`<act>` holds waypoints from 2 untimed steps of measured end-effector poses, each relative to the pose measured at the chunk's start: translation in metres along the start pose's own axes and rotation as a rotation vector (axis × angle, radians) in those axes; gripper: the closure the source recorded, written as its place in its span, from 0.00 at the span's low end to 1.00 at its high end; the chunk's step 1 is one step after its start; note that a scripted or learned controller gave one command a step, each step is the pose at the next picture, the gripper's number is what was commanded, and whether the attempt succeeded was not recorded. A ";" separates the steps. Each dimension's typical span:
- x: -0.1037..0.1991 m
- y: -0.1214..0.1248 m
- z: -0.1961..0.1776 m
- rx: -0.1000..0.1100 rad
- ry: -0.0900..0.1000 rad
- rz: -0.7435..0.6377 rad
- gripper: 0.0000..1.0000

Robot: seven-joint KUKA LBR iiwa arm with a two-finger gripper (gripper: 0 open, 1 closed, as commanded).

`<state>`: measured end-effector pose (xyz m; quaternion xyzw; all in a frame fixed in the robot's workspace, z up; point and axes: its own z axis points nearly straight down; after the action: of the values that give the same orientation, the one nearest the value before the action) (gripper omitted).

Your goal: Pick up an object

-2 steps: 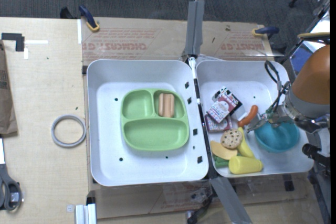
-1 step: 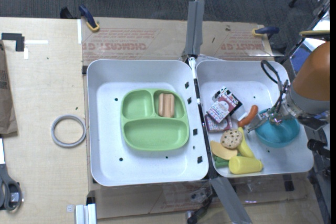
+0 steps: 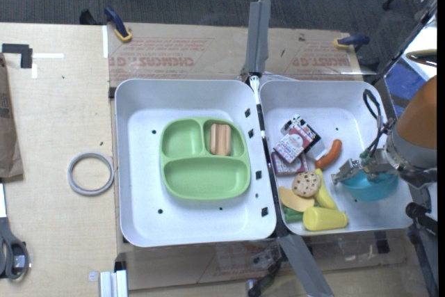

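The right bin (image 3: 327, 97) holds a pile of toy food. A pink and white snack packet (image 3: 297, 139) lies beside an orange sausage (image 3: 328, 153). A cookie (image 3: 306, 183), a yellow banana piece (image 3: 324, 195) and a yellow cylinder (image 3: 325, 219) sit near the front. A blue bowl (image 3: 373, 186) rests at the bin's right side. My gripper (image 3: 353, 169) hangs low over the bowl's left rim, just right of the sausage. The grey wrist and orange band rise behind it at the right edge. Nothing shows in its grasp.
The left bin (image 3: 139, 149) carries a green divided plate (image 3: 205, 174) with a hot dog (image 3: 220, 139) in its upper right compartment. A grey tape ring (image 3: 91, 172) lies on the bench at left. Clamps hold the cardboard behind the bins.
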<state>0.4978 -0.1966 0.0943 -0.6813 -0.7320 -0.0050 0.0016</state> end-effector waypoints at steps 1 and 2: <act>0.007 0.000 -0.006 0.009 0.014 -0.006 1.00; -0.008 0.021 0.004 0.009 -0.001 0.009 1.00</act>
<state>0.5189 -0.2032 0.0899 -0.6845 -0.7290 -0.0014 0.0043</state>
